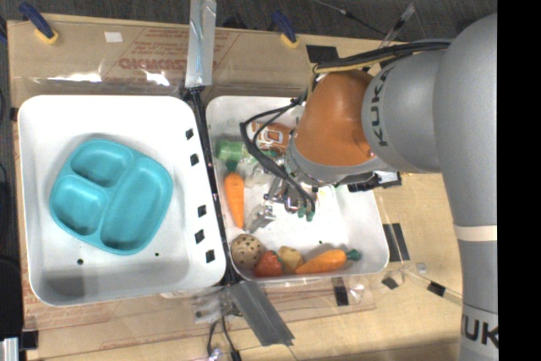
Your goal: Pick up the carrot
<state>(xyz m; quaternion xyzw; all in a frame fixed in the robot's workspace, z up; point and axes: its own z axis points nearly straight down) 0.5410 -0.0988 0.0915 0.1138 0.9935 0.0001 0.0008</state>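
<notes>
An orange carrot lies upright along the left wall of the right bin. A second carrot, with a green top, lies along that bin's front wall. My gripper hangs low over the middle of the right bin, just right of the first carrot and apart from it. The orange wrist band hides the bin floor behind it. No carrot shows at the gripper's tip.
The right bin also holds a green vegetable at the back left, plus a brown ball, a red piece and a yellowish potato at the front. A teal divided plate sits in the left bin.
</notes>
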